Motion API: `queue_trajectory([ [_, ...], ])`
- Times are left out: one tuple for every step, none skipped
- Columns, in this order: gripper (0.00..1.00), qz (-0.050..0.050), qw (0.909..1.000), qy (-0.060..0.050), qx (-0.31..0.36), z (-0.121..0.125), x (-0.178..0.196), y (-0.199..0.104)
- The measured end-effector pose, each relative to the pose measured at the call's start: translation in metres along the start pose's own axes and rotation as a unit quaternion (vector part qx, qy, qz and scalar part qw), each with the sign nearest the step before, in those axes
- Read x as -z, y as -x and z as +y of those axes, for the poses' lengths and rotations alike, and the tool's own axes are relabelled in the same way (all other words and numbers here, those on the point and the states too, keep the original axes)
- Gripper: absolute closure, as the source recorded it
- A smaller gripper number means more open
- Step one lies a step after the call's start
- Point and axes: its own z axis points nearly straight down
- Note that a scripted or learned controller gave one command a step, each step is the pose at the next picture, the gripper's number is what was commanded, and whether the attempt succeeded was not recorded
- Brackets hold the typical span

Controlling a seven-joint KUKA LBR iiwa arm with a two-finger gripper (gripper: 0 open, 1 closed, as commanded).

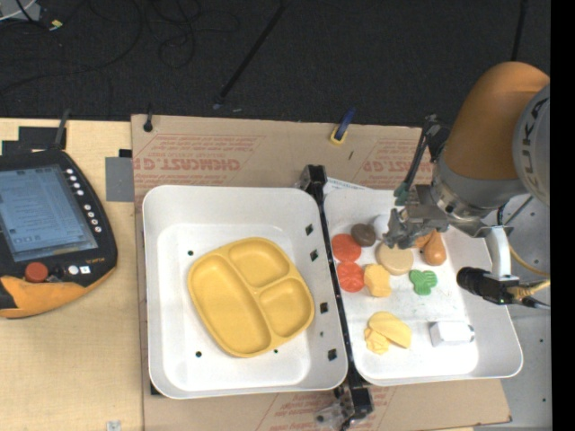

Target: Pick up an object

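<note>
Camera view shows mirrored red print across the cardboard backing (235, 156).

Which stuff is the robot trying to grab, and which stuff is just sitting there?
For the job:
end effector
beige round piece under it
orange carrot piece
brown piece
green piece
red pieces

Just lying about:
yellow divided plate
left bin
tablet with screen
blue clip

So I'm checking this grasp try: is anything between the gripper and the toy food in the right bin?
Nothing visible. The gripper hangs right over the round beige piece in the right white bin, with the small brown piece and the orange carrot-shaped piece close on either side.
</note>
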Motion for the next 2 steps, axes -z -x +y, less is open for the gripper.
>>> queue_trajectory([
  [1.00,0.000,1.0000,0.001,0.001,0.004,0.000,0.000],
  [1.00,0.000,1.0000,-0.001,-0.001,0.001,-0.020,0.005],
])
